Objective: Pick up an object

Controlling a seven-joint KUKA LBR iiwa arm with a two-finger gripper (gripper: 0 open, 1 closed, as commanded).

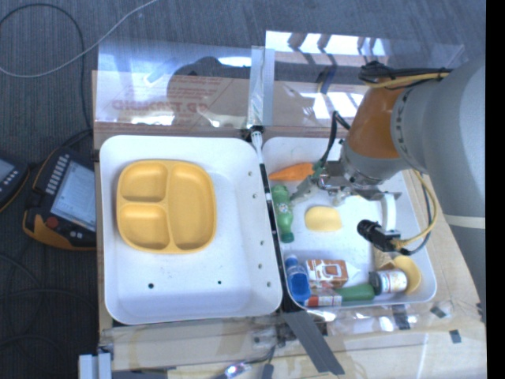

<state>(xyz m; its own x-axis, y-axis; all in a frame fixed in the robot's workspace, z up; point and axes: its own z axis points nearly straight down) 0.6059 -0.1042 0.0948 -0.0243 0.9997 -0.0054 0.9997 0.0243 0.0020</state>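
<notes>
Nearest the camera, along the front wall of the right bin (pixel 426 294), a green marker (pixel 351 294) is lying flat. A blue bottle (pixel 296 276) is lying at its left end, and a round yellow roll (pixel 400 279) is sitting at its right. Just behind the marker, a small orange-and-white carton (pixel 327 271) is resting.

Further in, a pale yellow lump (pixel 323 219) is lying alone on the white floor near the middle of this bin. A green bottle (pixel 282 211) is lying against the left wall, beside it.

I am reaching in from the right. My fingers (pixel 330 183) are hanging over the far half of the right bin, just behind the yellow lump. An orange carrot (pixel 291 172) is lying just to their left, close enough that I cannot say whether we are touching. I cannot tell whether my fingers are wide or narrow, and I am seeing nothing between them. My orange band (pixel 372 129) and grey arm (pixel 442 125) are covering the bin's far right corner.

In the left bin (pixel 158 290), a yellow divided plate (pixel 166 206) is sitting flat in the far half, well apart from me.

Beyond both bins, clear panels (pixel 197 85) are standing along the back of the worktop (pixel 465 298). Off to the left, a handheld control unit (pixel 59 200) is lying on the dark floor (pixel 47 93).
</notes>
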